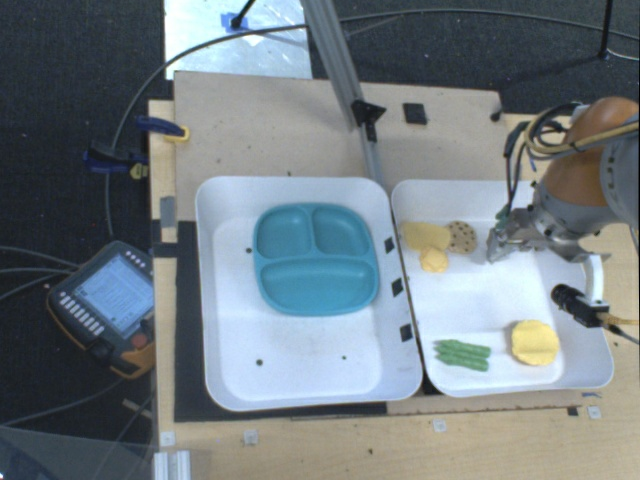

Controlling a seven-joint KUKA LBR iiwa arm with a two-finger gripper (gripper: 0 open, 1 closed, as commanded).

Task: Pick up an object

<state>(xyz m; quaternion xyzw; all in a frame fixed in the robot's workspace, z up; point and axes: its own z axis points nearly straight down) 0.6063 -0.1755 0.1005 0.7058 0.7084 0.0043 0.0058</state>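
While the arm (590, 173) reaches in from the right, the scene reads as follows.

Arm: grey, with an orange band above the wrist, over the upper right part of the right bin (505, 373).
Claw (503, 240): low inside the right bin near its upper edge, just right of the cookie; whether it is apart or together cannot be told at this angle, and nothing is seen clamped in it.
Cookie (460, 235): round, tan and speckled, in the upper part of the right bin, just beside the claw and touching the yellow wedge on its left.
Yellow wedge (424, 234): pale yellow, lying flat near the bin's upper left corner.
Small yellow piece (434, 260): just below the wedge and cookie, close to both.
Green beans (462, 354): a small bundle lying flat in the lower part of the right bin, well apart from the claw.
Yellow round piece (535, 342): lower right of the same bin, near the beans.
Left bin (225, 368): white and shallow, side by side with the right one.
Teal plate (315, 259): divided into three sections, resting in the upper middle of the left bin.
Counter (270, 128): tan board under both bins.
Handheld controller (105, 303): left of the counter, screen lit.
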